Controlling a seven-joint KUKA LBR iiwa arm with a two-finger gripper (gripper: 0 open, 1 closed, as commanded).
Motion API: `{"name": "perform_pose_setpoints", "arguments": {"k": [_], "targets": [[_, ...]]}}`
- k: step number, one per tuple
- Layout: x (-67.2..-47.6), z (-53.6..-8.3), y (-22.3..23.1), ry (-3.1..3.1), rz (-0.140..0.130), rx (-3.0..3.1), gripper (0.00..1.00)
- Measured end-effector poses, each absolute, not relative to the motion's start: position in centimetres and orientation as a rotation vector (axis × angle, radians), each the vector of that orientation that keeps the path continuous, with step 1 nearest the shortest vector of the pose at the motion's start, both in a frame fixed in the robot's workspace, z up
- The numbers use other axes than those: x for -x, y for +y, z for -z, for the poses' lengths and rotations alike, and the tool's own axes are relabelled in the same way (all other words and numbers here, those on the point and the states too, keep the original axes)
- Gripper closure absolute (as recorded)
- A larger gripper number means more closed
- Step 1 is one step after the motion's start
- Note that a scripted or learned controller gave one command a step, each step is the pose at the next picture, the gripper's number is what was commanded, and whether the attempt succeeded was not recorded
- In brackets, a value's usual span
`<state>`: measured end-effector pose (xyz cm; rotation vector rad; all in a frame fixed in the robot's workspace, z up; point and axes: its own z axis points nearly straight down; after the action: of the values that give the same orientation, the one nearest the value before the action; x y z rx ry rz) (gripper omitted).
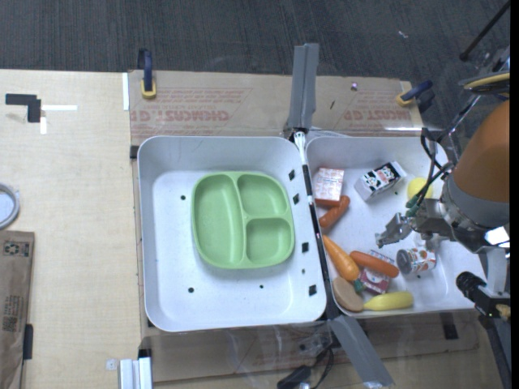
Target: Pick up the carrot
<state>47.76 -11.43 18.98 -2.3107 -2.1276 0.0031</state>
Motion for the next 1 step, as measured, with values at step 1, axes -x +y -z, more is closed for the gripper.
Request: {"name": "perform_pose_setpoints", "arguments": {"k": [1], "targets": [[-48.49,-11.47,-10.53,-1.908,0.026,2.522,0.00]]}}
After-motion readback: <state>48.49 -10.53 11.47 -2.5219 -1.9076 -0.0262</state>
